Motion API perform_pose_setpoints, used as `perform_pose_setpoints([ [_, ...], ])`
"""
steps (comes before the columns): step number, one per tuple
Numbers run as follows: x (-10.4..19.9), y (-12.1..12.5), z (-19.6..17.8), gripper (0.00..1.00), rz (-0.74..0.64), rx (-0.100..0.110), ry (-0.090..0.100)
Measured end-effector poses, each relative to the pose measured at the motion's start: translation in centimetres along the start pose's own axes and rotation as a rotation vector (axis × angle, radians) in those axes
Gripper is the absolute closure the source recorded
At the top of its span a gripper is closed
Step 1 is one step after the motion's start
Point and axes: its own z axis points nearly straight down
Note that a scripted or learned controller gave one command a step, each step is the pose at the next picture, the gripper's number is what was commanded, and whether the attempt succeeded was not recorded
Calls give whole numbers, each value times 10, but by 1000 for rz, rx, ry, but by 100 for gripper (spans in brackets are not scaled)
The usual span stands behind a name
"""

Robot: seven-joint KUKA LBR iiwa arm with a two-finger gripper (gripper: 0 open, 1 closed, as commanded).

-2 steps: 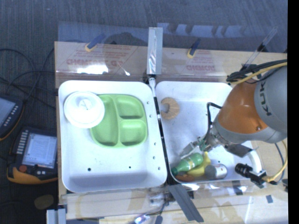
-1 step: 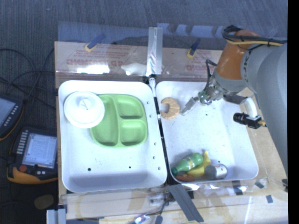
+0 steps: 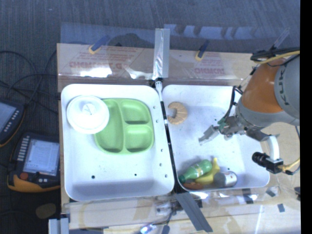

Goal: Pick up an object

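Observation:
My gripper hangs over the middle of the right bin, fingers spread and open with nothing between them. A tan bagel lies at that bin's back left, well left of the gripper. In the front of the right bin sit a green bottle, a yellow banana and a grey can, all clustered below the gripper.
The left bin holds a green divided plate and a white round lid on its back left. A clear divider stands behind the bins. The arm's orange band is over the right bin's right rim.

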Motion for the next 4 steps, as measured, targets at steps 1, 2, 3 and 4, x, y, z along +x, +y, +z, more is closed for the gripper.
perform_pose_setpoints([
  [1,-2,-49,44,0,-178,-16,-7],
  [2,26,-45,43,0,-649,-14,-14],
  [3,-33,-17,-23,0,-829,-3,-4],
  [4,-36,-16,45,0,-897,-9,-11],
])
